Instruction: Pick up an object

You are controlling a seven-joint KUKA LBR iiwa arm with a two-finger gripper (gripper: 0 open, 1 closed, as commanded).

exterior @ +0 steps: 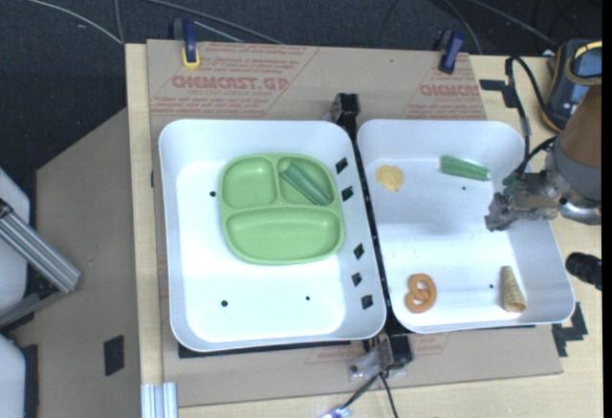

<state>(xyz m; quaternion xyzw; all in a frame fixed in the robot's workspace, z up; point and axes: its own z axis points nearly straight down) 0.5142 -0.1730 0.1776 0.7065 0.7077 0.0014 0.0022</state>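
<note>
The right bin (449, 244) holds several small objects. A flat green piece (465, 167) lies near its back wall, and a small yellow lump (389, 179) sits at the back left. An orange pretzel (420, 293) rests near the front wall, and a tan cone (513, 289) lies at the front right. My gripper (501, 213) hangs over the right side of this bin, below and to the right of the green piece. It is apart from all of these objects, and nothing shows in its grasp.
The left bin (191, 244) carries a green divided plate (279, 234) with a dark green pod-like item (308, 181) in its back right compartment. Black clips line the divider between the bins. Cables run behind the bench.
</note>
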